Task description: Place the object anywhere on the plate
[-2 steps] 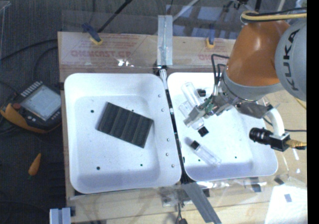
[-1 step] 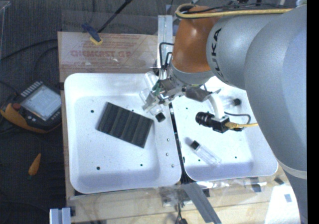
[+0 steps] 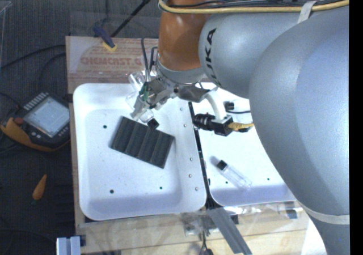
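Jaws (image 3: 143, 109) over left bin (image 3: 91, 191), far edge.
Grip state: cannot tell. Dark ribbed slab (image 3: 142, 141) lies mid-bin; clear vial (image 3: 231, 172) in right bin (image 3: 255, 194).

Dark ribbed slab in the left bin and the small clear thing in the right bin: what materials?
Ribbed slab: looks like matte dark-grey plastic or rubber; parallel grooves, no shine. Clear item: seems transparent plastic or glass, a tube or vial with a dark cap; the white bin shows through it.

Smooth glossy white plastic bins (image 3: 91, 191), matt dark ribbed plate (image 3: 142, 142), clear glassy vial (image 3: 231, 172), satin grey arm (image 3: 295, 78) with glossy orange band (image 3: 178, 33)
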You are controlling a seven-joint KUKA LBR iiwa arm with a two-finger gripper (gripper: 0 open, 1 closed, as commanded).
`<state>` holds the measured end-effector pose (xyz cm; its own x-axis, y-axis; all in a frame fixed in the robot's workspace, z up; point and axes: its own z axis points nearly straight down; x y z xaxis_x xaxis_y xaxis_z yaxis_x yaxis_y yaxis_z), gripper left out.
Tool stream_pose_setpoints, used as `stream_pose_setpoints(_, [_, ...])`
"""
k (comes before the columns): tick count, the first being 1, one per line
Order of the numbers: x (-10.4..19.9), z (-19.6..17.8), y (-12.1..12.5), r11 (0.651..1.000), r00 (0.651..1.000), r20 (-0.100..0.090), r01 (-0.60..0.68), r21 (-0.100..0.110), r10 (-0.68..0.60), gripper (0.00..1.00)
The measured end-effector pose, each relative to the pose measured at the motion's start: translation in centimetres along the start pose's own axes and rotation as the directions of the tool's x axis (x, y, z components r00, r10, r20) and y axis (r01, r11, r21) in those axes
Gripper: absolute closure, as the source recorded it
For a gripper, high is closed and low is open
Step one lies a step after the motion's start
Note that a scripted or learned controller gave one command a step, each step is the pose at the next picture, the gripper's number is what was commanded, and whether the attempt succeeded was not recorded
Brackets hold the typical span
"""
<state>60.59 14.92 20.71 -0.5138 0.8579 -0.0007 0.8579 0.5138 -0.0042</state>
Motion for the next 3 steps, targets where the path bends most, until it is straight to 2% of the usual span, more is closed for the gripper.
stream_pose_setpoints(1, [4.9,-11.0,0.7,0.932,0.932,0.001,0.363,-0.001,-0.363,1.0])
stream_pose_setpoints(2, [2.4,-17.9,4.9,0.747,0.747,0.005,0.664,-0.003,-0.664,1.0])
stream_pose_setpoints(3, [5.6,-2.5,7.0,0.654,0.654,0.001,0.757,-0.002,-0.757,1.0])
